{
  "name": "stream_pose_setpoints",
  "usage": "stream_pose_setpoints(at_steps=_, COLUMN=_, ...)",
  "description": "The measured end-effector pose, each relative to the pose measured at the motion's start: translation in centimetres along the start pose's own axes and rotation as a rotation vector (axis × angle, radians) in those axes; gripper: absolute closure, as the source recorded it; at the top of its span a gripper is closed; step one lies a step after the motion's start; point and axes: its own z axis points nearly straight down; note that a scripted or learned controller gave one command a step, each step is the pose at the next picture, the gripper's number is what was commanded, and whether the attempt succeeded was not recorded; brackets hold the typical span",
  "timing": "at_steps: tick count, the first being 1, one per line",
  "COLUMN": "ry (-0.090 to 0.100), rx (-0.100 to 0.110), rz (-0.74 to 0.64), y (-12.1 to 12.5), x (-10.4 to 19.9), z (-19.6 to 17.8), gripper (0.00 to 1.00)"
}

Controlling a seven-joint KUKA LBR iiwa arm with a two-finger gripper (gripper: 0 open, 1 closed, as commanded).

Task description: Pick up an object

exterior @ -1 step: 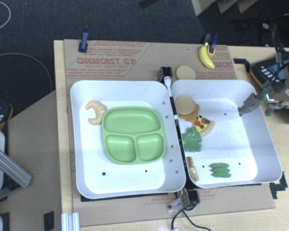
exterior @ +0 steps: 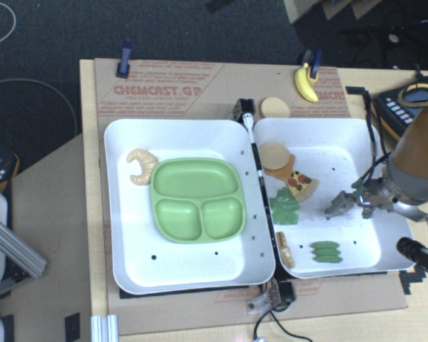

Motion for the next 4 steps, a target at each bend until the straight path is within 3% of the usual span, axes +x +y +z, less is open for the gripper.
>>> stream_pose_setpoints(at_steps=1, ry=0.001, rx=-0.015, rz=-0.013, y=-1.7, x=11.7, z=-5.0, gripper=0.00)
stream_pose_setpoints(at_steps=2, ry=-0.005, rx=-0.016, rz=-0.002, y=-1.8, x=10.9, z=-5.9, gripper=1.00)
stream_pose_setpoints(at_steps=3, ry=-0.002, rx=-0.021, rz=-0.009, y=-1.8, x=17.2, z=-11.7, gripper=1.00)
stream_pose_setpoints(at_steps=4, ry=-0.003, rx=-0.008, rz=-0.007, y=-2.0, x=22.8, z=-8.8, gripper=1.00)
